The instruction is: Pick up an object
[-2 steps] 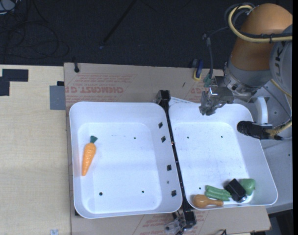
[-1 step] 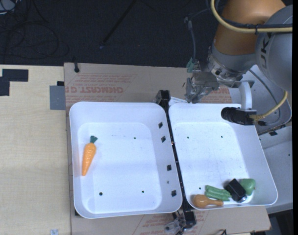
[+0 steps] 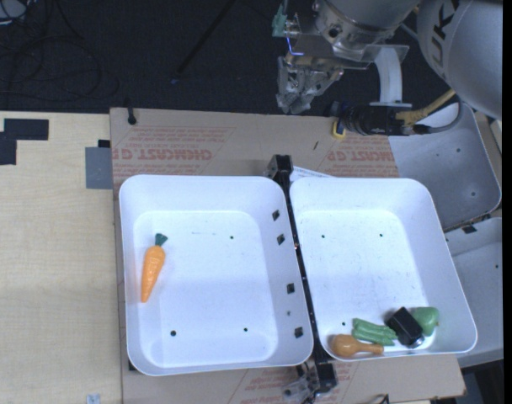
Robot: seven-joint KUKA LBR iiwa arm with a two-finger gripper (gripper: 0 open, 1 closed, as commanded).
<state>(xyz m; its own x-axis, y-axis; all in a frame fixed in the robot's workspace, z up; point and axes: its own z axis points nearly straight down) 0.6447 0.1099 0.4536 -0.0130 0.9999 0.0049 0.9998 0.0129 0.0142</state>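
Carrot [image 3: 152, 268], the orange toy with a green top, lies at the left side of the left bin [image 3: 201, 190], tilted, its green end toward the far wall. From my remote station the overhead camera shows the right bin [image 3: 365, 194] holding a small cluster in its near right corner: a tan pear-shaped piece [image 3: 354, 346], a green pod [image 3: 374, 332], a black block [image 3: 404, 326] and a green rounded piece [image 3: 426, 316], all touching or just beside one another. The pincer [image 3: 304, 87] hangs high beyond the far edge of the bins, over the dark background, well apart from every object. It is blurred and seen against clutter, so I cannot tell how it stands or whether anything is in it. The arm [image 3: 458, 32] is cut off by the top edge. Both bins sit on a cardboard sheet [image 3: 205, 146] on the pale surface [image 3: 45, 259].
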